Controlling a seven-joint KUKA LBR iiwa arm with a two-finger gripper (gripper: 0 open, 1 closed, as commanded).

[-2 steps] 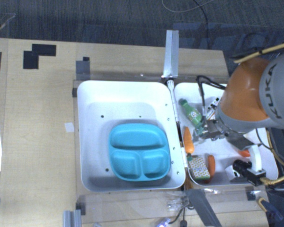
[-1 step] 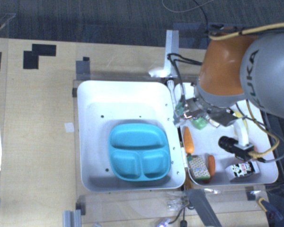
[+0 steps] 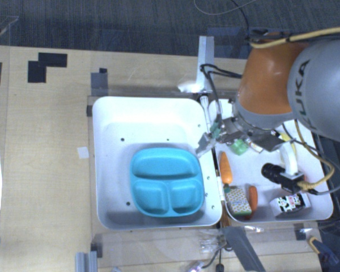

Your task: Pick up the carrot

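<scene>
The carrot (image 3: 225, 169) is a small orange piece lying lengthwise along the left wall of the right bin (image 3: 323, 208), pointing up and down the view. My gripper (image 3: 214, 137) hangs just above the carrot's far end, over the divider between the two bins, under the grey and orange wrist. Nothing shows held in it. The wrist hides the back of the right bin.
A blue divided plate (image 3: 166, 180) lies in the left bin (image 3: 110, 152). In the right bin sit a green piece (image 3: 238, 147), a second orange piece (image 3: 253, 195), a speckled green block (image 3: 238, 202) and a black-and-white item (image 3: 289, 204).
</scene>
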